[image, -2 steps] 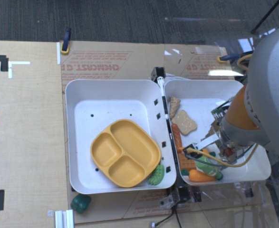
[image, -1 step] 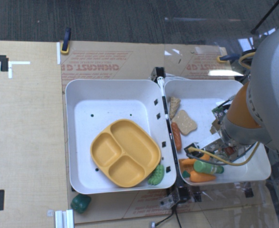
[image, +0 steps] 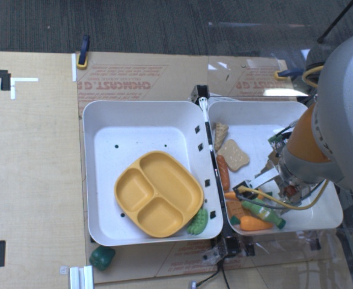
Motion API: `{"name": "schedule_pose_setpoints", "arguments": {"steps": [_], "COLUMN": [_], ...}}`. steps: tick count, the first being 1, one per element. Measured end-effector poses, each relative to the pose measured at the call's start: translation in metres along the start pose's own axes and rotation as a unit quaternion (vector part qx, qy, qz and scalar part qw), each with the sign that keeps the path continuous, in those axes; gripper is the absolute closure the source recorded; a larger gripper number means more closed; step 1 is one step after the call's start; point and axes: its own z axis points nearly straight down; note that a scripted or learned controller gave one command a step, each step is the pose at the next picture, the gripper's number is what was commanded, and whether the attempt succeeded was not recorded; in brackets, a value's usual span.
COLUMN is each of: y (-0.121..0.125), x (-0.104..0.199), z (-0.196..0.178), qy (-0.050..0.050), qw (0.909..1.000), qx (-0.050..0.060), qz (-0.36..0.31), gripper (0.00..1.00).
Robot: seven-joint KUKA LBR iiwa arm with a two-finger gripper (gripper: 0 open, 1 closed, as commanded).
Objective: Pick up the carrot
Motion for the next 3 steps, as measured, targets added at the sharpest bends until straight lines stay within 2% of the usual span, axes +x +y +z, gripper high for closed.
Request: {"name": "schedule_pose_setpoints", "arguments": {"steps": [1,2,3], "y": [0.001,0.001,-0.001], "x": [0.001,0.001,-0.004], "z": [-0.008,-0.008,0.005], "qy": [0.0,-0.001,0.007], "qw": [1.0,1.0,0.9999], "qx": [0.001,0.001,-0.006], "qz": [-0.004,-0.004,0.014], "gripper": [1.0,0.0,0.0]}}
